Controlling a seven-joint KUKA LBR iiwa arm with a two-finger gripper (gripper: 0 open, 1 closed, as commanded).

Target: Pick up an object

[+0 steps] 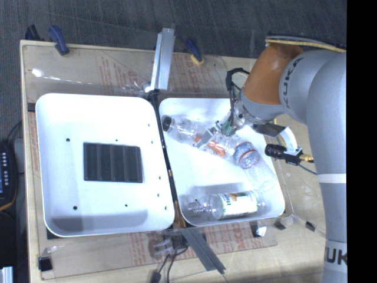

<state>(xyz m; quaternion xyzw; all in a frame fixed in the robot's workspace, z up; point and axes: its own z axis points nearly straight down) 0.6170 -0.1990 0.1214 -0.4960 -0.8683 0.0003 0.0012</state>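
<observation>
Camera view: grey arm (312, 99) with orange band reaches in from right, claw (227, 127) low over upper part of right bin (281, 194), among clutter; claw state cannot tell. Clear plastic bottle (184, 130) lies just left of claw, small orange piece (217, 150) just below it. Blue-capped clear bottle (247, 157) right of centre. Larger labelled bottle (227, 204) lies on side along bin's near wall. Left bin (59, 158) holds dark ribbed panel (112, 163). Both bins on tabletop (35, 69)

The gripper (225, 127) hangs over the right bin (194, 175); one bottle (182, 130) lies left of it, another bottle (227, 205) nearer the camera.
</observation>
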